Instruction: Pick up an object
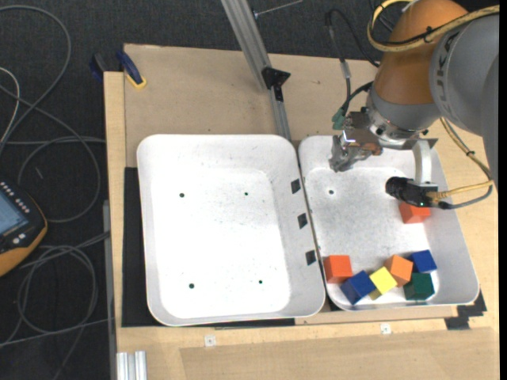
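My tool (pixel 342 158) hangs over bare bin floor, grip state unclear; blocks (pixel 383 275) cluster well below it, ungrasped.

The scene is evenly and brightly lit from above. The two shallow white plastic bins (pixel 214 228) are nearly overexposed. Soft shadows are cast. Focus is kept sharp, with slight grain.

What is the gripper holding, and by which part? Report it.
Nothing visible is held. The grey two-finger gripper hangs over the far end of the right white bin, apart from the coloured blocks, including the red-orange block.
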`<state>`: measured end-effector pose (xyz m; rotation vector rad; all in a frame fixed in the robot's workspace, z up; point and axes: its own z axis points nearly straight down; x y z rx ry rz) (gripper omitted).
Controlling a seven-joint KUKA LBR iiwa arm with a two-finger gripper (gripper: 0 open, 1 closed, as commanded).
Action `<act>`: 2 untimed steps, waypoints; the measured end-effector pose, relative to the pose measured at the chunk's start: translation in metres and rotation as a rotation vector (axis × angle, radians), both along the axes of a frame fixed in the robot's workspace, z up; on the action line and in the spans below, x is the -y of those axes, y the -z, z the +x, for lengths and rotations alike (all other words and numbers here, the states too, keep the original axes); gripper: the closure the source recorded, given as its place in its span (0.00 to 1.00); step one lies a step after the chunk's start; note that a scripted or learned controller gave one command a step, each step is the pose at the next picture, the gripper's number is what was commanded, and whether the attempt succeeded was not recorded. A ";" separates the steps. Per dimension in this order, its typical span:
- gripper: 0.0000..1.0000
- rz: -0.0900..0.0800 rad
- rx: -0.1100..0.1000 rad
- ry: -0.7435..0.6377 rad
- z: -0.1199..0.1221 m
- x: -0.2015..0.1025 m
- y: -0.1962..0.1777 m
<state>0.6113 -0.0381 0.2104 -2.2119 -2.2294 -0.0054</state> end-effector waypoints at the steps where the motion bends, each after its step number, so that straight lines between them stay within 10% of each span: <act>1: 1.00 -0.001 0.001 0.001 0.003 -0.046 -0.013; 2: 1.00 0.000 -0.003 0.001 -0.003 -0.104 -0.012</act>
